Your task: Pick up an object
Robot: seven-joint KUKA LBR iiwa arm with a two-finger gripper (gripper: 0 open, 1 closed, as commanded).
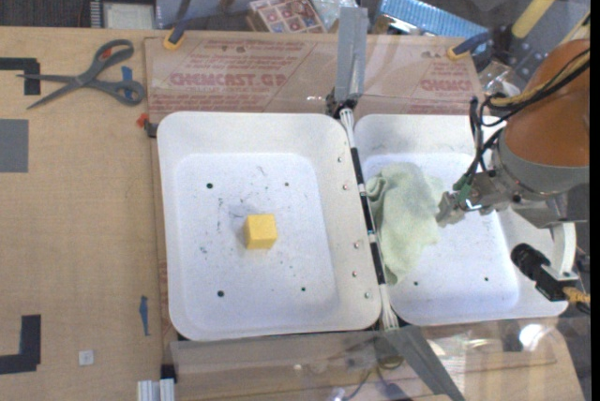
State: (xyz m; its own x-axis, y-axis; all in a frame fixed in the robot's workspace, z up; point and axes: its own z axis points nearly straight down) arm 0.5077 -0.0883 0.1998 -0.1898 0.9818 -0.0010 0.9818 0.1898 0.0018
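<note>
The gripper (453,205) hangs low in the right bin (487,296), with its tip at the right edge of the soft green cloth (401,216); I cannot tell how its jaws stand. The cloth lies bunched against the bin's left wall, stretching from the back toward the front. A small yellow block (262,231) sits alone in the left bin (187,165), well apart.

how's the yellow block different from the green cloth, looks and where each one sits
The yellow block is a small, rigid cube with sharp edges; the green cloth is pale, soft, crumpled and far larger. The block sits alone near the middle of the left bin; the cloth lies in the right bin against the divider between the bins, with the hand at its right edge. Both rest on a bin floor.
</note>
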